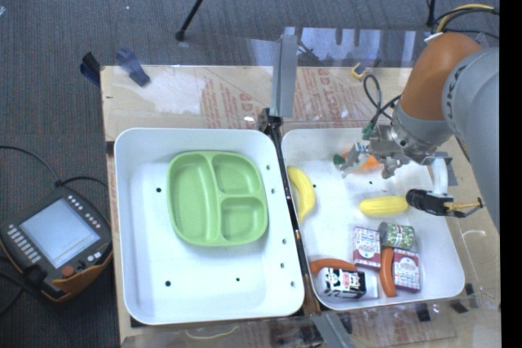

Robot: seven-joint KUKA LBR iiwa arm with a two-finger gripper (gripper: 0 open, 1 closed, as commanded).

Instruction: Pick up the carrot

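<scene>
The carrot [369, 162] is a small orange piece with a green top, lying in the upper middle of the right bin [322, 144]. My gripper [369, 167] reaches in from the right and sits low over it. It is open, with one grey finger [353, 168] to the left of the carrot and the other finger [387, 169] to its right. The wrist hides part of the carrot, so I cannot see whether either finger touches it.
A banana [302, 190] lies by the right bin's left wall and a yellow corn cob [383, 206] just below my gripper. Small boxes [367, 242], a can [397, 235] and sausages [387, 271] crowd the front. The left bin [139, 257] bears a green divided plate [218, 198].
</scene>
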